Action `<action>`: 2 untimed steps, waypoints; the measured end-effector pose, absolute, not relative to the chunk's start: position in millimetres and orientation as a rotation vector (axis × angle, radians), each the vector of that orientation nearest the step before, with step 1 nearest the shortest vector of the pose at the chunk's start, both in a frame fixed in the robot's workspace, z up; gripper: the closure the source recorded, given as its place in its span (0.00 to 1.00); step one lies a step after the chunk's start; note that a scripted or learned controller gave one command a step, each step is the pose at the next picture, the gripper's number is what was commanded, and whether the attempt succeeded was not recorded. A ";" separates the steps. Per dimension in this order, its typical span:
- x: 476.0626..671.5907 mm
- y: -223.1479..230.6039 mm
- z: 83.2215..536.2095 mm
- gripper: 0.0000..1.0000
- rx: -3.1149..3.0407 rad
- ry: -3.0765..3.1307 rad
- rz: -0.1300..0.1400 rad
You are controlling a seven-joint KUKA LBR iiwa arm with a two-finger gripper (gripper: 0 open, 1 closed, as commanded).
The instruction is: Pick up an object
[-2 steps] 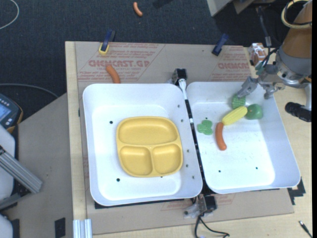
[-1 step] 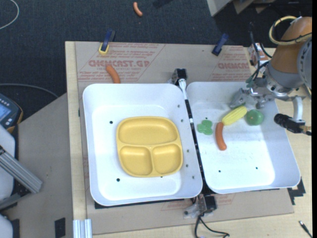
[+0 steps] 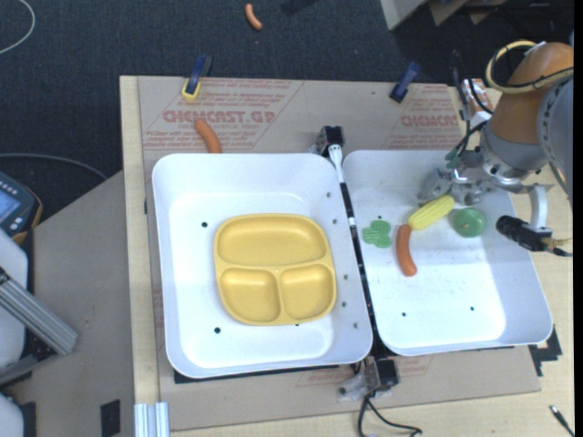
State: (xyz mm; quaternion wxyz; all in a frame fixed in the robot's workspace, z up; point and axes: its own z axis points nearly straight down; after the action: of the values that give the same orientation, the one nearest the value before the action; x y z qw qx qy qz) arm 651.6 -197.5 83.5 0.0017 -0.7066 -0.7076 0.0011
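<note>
1. Seen from above at a slant: two shallow white bins side by side on a cardboard-covered desk (image 3: 273,107), the left bin (image 3: 182,244) and the right bin (image 3: 474,317).
2. In the left bin, a yellow divided plate (image 3: 273,267) with one long compartment above two smaller ones.
3. In the right bin's upper half, a toy corn cob (image 3: 431,213), yellow with a pale end, lying tilted; just beside it to the right, a round green toy (image 3: 470,221).
4. Left of the corn, a small leafy green toy (image 3: 376,235); next to that, an orange toy hot dog (image 3: 406,249), lying lengthwise and slightly curved.
5. Reaching in from the right, the grey arm with its orange band (image 3: 533,80); gripper (image 3: 453,182) low over the bin, just above the corn cob's upper end. Cannot tell whether apart or together, nor whether touching the corn.
6. On the cardboard above the left bin, a second orange hot dog (image 3: 209,136); a third (image 3: 253,15) on the dark floor beyond.
</note>
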 end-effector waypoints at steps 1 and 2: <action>653.2 -197.5 96.7 1.00 -2.220 -2.225 -0.001; 647.3 -197.6 158.1 1.00 -2.228 -2.227 -0.006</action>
State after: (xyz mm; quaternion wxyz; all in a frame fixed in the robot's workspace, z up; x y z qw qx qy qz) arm 647.3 -197.6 158.1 -0.0043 -0.7073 -0.7069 -0.0019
